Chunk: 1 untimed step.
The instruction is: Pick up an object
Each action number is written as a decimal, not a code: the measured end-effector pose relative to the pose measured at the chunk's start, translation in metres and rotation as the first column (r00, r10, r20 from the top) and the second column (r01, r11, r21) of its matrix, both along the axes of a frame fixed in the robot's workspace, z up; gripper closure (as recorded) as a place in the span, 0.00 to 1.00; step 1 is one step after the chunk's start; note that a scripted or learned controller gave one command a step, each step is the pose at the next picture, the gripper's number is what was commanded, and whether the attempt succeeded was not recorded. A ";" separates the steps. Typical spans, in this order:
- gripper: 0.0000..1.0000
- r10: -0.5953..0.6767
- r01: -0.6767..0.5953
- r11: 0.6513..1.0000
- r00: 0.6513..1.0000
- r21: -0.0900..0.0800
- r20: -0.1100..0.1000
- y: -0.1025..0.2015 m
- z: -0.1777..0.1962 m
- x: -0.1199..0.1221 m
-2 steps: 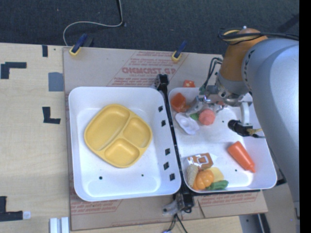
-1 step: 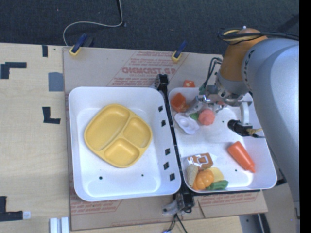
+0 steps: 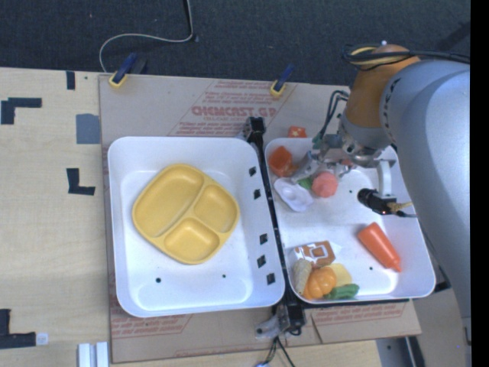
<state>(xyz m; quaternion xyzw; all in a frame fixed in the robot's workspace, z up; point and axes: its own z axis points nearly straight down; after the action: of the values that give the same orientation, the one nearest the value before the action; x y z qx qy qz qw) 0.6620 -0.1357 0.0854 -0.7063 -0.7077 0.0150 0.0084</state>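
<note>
Well, the bench carries two white bins; the left bin holds a yellow divided plate. The grey arm leans in from three o'clock over the right bin, probably to work the clutter at its twelve o'clock end. Its gripper hangs just above a pink ball and a white scoop, beside a red piece. Whether the jaws are wide or narrow I cannot tell. An orange carrot lies apart at four o'clock.
</note>
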 end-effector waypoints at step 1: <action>0.00 0.001 -0.001 1.000 1.000 0.005 0.000 -0.001 0.000 0.000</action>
<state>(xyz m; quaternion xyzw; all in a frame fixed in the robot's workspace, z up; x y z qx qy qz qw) 0.6619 -0.1372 0.0850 -0.7058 -0.7082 0.0132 0.0101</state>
